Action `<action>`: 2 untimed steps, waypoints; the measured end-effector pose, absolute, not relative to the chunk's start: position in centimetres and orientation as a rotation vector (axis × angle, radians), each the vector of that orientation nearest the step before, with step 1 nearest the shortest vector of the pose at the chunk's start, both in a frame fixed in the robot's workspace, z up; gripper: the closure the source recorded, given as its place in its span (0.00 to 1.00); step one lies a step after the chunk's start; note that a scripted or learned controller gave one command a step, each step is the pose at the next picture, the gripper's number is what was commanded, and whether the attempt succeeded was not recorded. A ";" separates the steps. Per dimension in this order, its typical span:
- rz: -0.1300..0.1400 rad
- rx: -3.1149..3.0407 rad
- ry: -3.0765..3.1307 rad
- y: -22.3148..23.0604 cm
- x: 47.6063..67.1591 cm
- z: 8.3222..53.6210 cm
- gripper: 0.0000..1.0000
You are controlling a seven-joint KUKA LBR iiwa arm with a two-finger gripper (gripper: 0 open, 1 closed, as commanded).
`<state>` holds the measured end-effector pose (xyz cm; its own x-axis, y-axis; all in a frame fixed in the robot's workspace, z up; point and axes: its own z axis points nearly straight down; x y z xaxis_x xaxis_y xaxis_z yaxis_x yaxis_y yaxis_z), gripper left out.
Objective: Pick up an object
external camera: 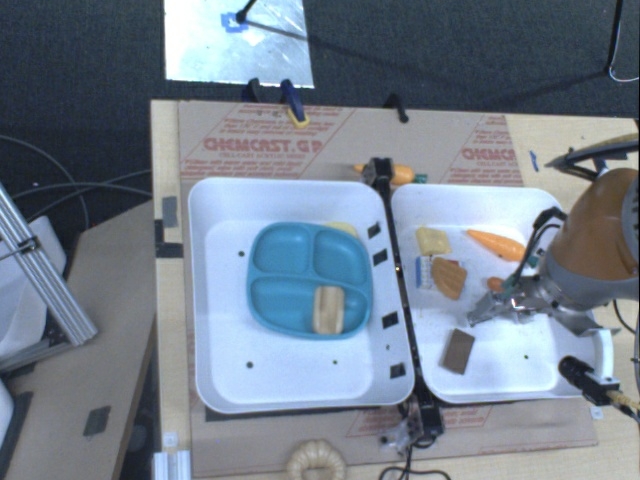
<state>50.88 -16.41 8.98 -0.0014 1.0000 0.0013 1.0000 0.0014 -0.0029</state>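
We're lowering the end effector (480, 314) in the right bin (520, 383), can't tell its state; we're aiming square over the brown block (459, 350), w/ clearance.

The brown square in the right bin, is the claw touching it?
Apart. The camera view shows white bin floor between the claw and the brown square, which lies flat just below it in the right bin.

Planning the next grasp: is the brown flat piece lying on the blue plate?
No, the brown flat piece lies on the right bin's floor, away from the blue plate.
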 end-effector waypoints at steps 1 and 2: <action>-0.002 -2.222 -2.223 -16.5 51.0 10.3 1.00; -0.006 -2.222 -2.231 -16.5 51.4 16.7 1.00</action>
<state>51.36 -16.48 16.73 -0.0042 1.0000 -0.0023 1.0000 0.0042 0.0077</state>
